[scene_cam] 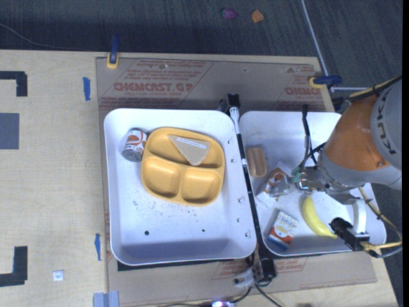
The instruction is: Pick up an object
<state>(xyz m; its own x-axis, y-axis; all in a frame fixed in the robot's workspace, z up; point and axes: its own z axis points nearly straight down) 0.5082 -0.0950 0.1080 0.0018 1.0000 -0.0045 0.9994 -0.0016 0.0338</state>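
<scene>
My gripper point(301, 180) hangs low over the middle of the right bin point(281, 123), below the arm's orange band. Just left of it lies a small brown and white packet point(276, 180). A yellow banana point(313, 216) rests right below the gripper, near the bin's front. A tan block point(257, 160) lies at the bin's left side. A small white, orange and blue carton point(283, 228) sits at the front left. Whether the gripper touches the packet or the banana I cannot tell.
The left bin point(128, 222) holds a yellow divided tray point(182, 170) with a pale wedge point(192, 149) in its top section. A tipped can point(133, 144) lies beside the tray's left edge. The wall between the bins point(245, 184) runs close to the tan block.
</scene>
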